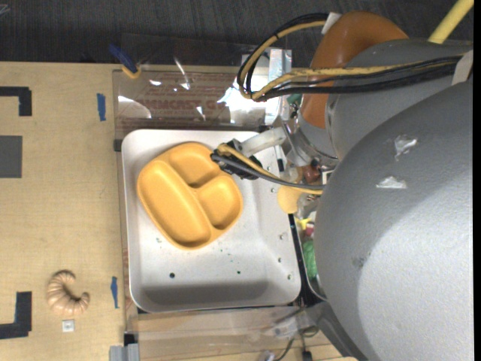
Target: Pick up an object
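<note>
Reaching in from the right, the grey arm covers most of that side of the view, its orange band showing near the top. The gripper sits low over the right edge of the left bin, tucked under the wrist and cables. Whether it is wide or narrow cannot be told from here, and nothing can be seen held in it.

A yellow dish lies in the left bin, in its upper left part. It is rounded, with three shallow compartments, and rests flat on the white floor. Its right rim is just beside the gripper's hardware, though contact cannot be made out. The lower half of the bin floor is bare apart from a few dark specks.

A small yellow thing sits at the seam between the two bins, just below the gripper. A narrow strip of the right bin shows beside the arm, with something green in it, too hidden to name.

On the brown bench, well apart from the bins at lower left, lies a tan curled toy shaped like a croissant. A clear plastic sheet lies above the left bin, with blue tape at its left end.
</note>
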Robot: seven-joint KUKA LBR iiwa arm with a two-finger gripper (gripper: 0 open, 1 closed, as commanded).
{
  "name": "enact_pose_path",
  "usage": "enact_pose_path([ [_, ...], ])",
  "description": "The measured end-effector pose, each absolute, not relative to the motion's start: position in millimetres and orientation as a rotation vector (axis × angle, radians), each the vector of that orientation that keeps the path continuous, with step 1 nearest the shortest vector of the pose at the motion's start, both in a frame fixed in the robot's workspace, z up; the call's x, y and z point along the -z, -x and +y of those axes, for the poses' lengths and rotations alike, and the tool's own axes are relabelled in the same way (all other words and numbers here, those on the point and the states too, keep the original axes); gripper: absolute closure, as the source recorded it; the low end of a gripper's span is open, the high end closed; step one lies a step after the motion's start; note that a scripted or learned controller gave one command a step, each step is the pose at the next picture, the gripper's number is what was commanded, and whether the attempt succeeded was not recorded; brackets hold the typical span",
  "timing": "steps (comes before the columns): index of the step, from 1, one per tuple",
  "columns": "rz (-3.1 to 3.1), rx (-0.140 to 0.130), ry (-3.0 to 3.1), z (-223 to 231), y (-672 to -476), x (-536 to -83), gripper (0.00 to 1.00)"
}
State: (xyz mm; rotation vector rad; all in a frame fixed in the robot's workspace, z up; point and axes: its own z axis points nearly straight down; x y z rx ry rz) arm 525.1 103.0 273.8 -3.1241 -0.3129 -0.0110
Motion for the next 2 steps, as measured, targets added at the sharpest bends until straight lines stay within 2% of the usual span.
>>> enact_pose_path([
  [1, -0.351, -0.007, 3.121, 39, -486.1, -286, 1.00],
  [2, -0.340, -0.016, 3.121, 9, -477.8, -208, 1.00],
])
